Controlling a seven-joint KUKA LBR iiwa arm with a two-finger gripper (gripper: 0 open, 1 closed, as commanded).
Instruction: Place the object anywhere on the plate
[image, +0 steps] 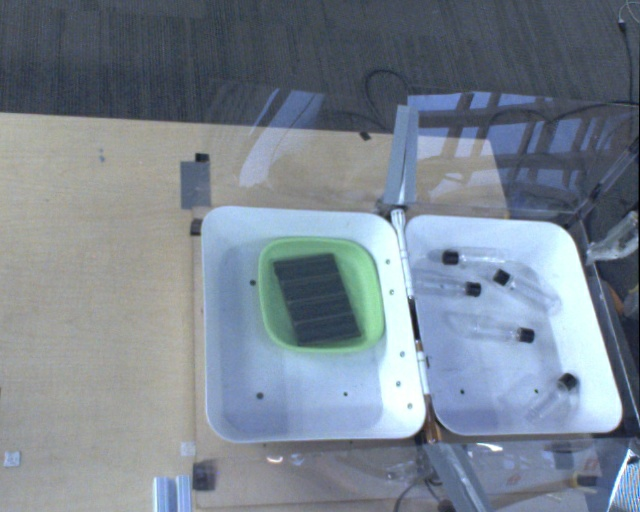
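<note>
plate (372, 300): from my remote seat i see a lime green square plate in the upper half of the left bin (225, 400); a dark ribbed slab (316, 298) lies on it, tilted a little

right bin (590, 400): just right of the plate's bin, sharing the middle wall

object: five clear tubes with black caps lie in the right bin, well apart from the plate; nearest the plate is one tube (450, 288), another (465, 257) sits just above it, a third (515, 282) further right, a fourth (495, 330) below, the fifth (552, 395) at the far lower corner

handling: i judge them light, stiff, smooth and prone to roll; likely fragile if glass; i would grip across the middle of the tube, fingers square to its length

gripper: i cannot tell how its jaws stand or whether they hold anything

task: i judge nothing moved to the plate yet
</note>
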